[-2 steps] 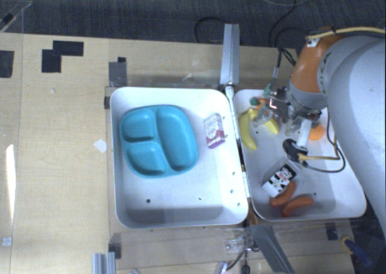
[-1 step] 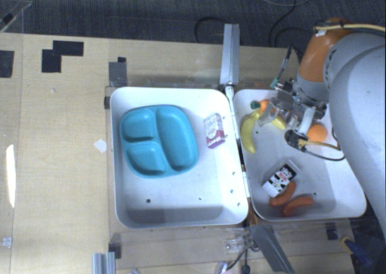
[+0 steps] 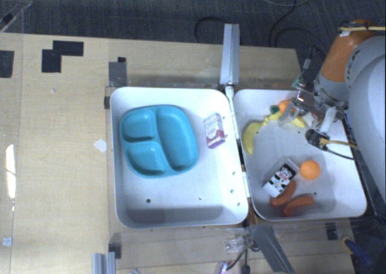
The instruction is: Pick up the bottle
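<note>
Two risks stood out. The likely bottle (image 3: 281,179), a small black-and-white piece lying on its side in the front half of the right bin (image 3: 338,197), was hemmed in. A reddish sausage (image 3: 283,197) touched its near end and an orange ball (image 3: 310,170) sat just beside it on the right. A descent there could, I judged, catch one of these neighbours instead, or push the bottle away so that the gripper came up with nothing. The second risk was position: the gripper (image 3: 300,105) hung over the far side of that bin, well apart from the bottle and close above other items, so it might have closed on the wrong thing. Whether it was open or clenched could not be made out, and nothing could be seen held in it.

The left bin (image 3: 175,218) held a blue divided plate (image 3: 160,140) towards its left side. A small pink-and-white carton (image 3: 213,130) lay near the bin's right wall, apart from the plate. In the right bin, a yellow banana (image 3: 252,134) lay by the left wall, curving towards the far side. A small orange piece (image 3: 282,108) lay near the gripper. In front were the bottle, the ball and the sausage. A second sausage (image 3: 298,204) lay nearest the front rim.
</note>
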You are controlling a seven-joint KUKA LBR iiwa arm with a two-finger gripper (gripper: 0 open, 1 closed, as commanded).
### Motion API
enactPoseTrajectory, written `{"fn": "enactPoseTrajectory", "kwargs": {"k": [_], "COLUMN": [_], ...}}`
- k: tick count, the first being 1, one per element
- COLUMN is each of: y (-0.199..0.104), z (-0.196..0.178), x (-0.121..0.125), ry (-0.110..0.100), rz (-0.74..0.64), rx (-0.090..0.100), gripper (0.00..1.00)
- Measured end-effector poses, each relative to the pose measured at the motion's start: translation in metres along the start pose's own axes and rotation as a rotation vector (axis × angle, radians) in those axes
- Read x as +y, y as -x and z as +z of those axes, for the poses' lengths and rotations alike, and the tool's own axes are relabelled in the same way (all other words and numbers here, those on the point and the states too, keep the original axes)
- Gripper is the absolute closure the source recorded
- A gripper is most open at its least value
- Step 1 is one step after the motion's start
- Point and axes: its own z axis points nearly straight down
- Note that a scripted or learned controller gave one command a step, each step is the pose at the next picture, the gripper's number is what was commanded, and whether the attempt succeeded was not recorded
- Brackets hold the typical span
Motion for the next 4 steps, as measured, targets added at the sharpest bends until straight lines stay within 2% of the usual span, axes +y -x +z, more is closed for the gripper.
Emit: {"fn": "enactPoseTrajectory", "kwargs": {"k": [2, 3, 4], "y": [0.010, 0.018, 0.016], "z": [-0.003, -0.079, -0.032], "x": [0.006, -0.031, 0.010], "ry": [0.000, 0.073, 0.101], "rz": [0.184, 0.263, 0.444], "rx": [0.000, 0.016, 0.029], "gripper": [0.00, 0.00, 0.00]}}
